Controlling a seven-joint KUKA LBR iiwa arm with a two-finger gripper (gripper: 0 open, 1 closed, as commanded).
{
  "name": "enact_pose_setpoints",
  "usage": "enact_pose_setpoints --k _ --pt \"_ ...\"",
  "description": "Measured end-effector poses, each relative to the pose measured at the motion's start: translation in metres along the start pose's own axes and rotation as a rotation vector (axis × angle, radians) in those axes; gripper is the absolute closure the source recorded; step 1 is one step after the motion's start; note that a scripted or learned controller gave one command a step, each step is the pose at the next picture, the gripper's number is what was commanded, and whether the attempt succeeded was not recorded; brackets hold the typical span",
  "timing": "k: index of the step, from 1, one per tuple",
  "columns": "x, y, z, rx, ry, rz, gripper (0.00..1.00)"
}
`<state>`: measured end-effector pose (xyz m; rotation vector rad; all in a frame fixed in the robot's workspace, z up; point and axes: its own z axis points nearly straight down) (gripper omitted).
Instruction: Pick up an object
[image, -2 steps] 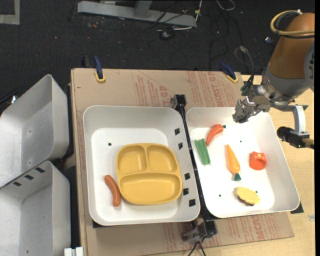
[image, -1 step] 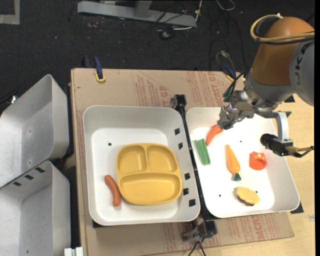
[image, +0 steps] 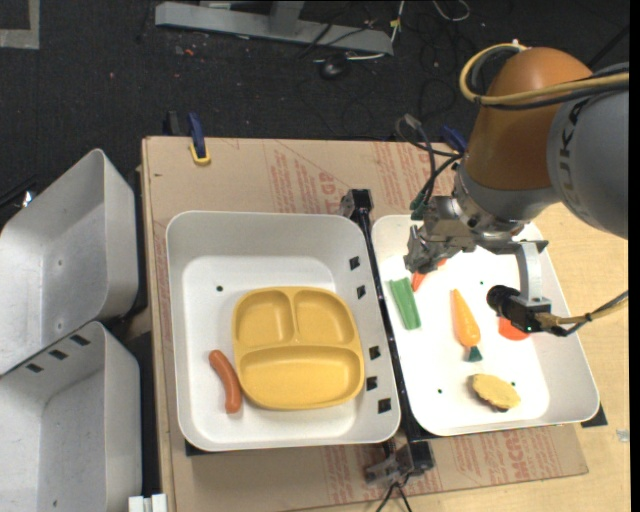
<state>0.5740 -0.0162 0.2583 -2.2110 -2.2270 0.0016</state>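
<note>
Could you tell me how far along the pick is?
Nothing looks lifted yet. The gripper sits low in the right bin, near the green stick. The carrot and the yellow piece lie on the bin floor. Grasping and lifting are left.

The bench (image: 270, 180) is a tan board with faint red printing, set over dark floor. Two shallow white bins rest directly on it, side by side and touching along a black-clipped seam: the left bin (image: 190, 300) (the larger-looking one) and the right bin (image: 570, 395). A blue-and-yellow clamp (image: 199, 140) grips the board's far edge.
</note>
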Motion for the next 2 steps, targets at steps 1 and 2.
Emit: enact_pose_setpoints --k 1,2 --pt "0.048 -0.005 0.004 -0.001 0.000 -0.001 1.00" --pt "0.099 -0.026 0.026 0.002 -0.001 -0.001 1.00"
